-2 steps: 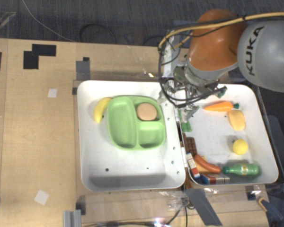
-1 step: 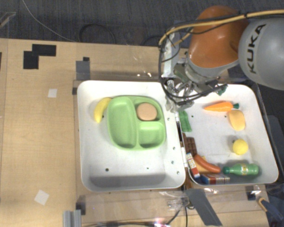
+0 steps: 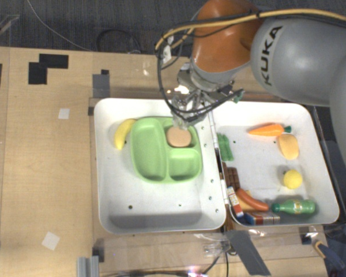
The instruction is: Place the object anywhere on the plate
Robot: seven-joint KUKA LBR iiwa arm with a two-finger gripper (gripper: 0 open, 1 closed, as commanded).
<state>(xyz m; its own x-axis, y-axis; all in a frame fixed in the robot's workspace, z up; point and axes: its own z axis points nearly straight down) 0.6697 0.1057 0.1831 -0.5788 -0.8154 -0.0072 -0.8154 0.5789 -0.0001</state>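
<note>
**Round cookie sitting on the green plate**

I am seeing the gripper (image 3: 184,115) hovering just above the tan cookie (image 3: 179,137), which is lying flat in the plate's (image 3: 153,152) upper-right compartment. Being round, it is showing no long axis. I cannot tell the gripper's state. A banana (image 3: 123,134) is lying at the plate's nine o'clock.

Banana (image 3: 123,133) left of plate (image 3: 153,157)
</note>
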